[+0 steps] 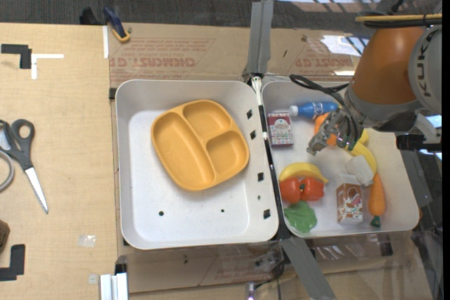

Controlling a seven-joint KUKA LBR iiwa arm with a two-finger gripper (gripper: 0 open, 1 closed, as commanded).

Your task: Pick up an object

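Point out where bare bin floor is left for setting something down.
Left bin: bare floor below the yellow divided plate and along its left wall. Right bin: crowded; tomato, banana, carton, carrot, claw.

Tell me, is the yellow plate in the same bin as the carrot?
No, the yellow plate lies in the left bin; the carrot lies in the right bin.

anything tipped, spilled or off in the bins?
Nothing spilled or damaged. The yellow divided plate lies askew in the left bin, rotated against its walls. In the right bin, the toy food sits jumbled: the small carton and the carrot lie flat. The gripper hangs above them.
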